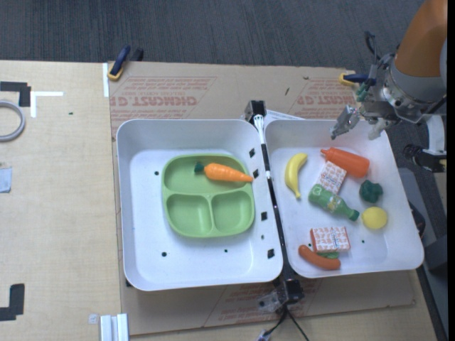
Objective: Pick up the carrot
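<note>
The carrot (227, 173), orange with a green stem end on its left, lies across the upper compartment of the green divided plate (186, 219) in the left bin (135, 212). My gripper (357, 127) hangs over the far edge of the right bin (402, 244), well to the right of the carrot. Its two fingers (341, 128) are spread apart with nothing between them, so it is open. An orange-red elongated toy (346, 160) lies just below the gripper.
The right bin also holds a banana (295, 174), two small cartons (330, 177), a green bottle (333, 204), broccoli (370, 191), a lemon (375, 218) and a sausage (319, 258). A black clamp (255, 109) joins the bins at the far side.
</note>
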{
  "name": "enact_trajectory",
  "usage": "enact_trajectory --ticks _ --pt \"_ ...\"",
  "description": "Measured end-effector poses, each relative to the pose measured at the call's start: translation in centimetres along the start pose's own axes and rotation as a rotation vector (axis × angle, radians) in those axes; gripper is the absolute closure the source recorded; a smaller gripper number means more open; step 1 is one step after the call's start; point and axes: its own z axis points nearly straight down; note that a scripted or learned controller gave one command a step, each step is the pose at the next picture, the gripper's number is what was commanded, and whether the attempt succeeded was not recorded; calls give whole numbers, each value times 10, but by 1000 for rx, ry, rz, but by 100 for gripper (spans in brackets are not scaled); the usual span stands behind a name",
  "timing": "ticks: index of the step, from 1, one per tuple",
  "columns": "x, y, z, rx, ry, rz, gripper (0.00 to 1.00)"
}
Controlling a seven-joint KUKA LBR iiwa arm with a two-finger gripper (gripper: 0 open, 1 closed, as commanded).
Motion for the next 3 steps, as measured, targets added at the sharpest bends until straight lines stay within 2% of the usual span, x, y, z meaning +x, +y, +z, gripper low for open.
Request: enact_trajectory --ticks 1,2,3 --pt "65 22 23 0 0 330 0" --pt "101 22 30 2 0 580 0" --pt "194 22 18 1 -1 753 0"
